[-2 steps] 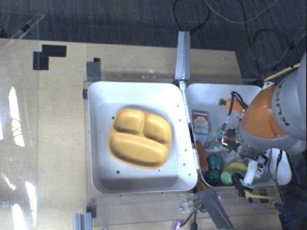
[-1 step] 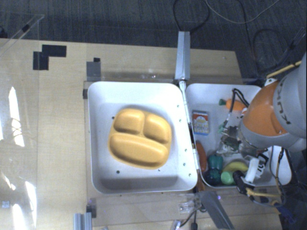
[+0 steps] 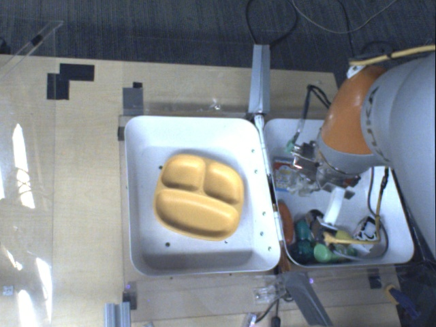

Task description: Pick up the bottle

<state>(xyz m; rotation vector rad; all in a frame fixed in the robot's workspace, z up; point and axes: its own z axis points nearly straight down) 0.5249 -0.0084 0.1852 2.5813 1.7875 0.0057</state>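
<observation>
Dark carpet ran behind the pale wooden bench [image 3: 82, 182], and on it you had two shallow white bins side by side. Your left white bin [image 3: 136, 182] held one yellow moulded plastic tray [image 3: 199, 196] with three hollows. Over your right white bin [image 3: 402, 244] hung the grey arm [image 3: 409, 114] with its orange band, and its gripper [image 3: 310, 176] sat low toward that bin's 9 o'clock wall. You could not tell whether the gripper was open or closed.

What looked like the clear, crinkled plastic bottle [image 3: 285, 176] lay just at the gripper's 9 o'clock, against the wall between the bins. You had one only, and its long axis and neck were too blurred to read.

Near it, at the bottle's 6 o'clock, a small heap filled the bin's corner: one red-brown oblong thing [image 3: 285, 229], one green rounded piece [image 3: 320, 253] and one yellow strip [image 3: 338, 238].
</observation>
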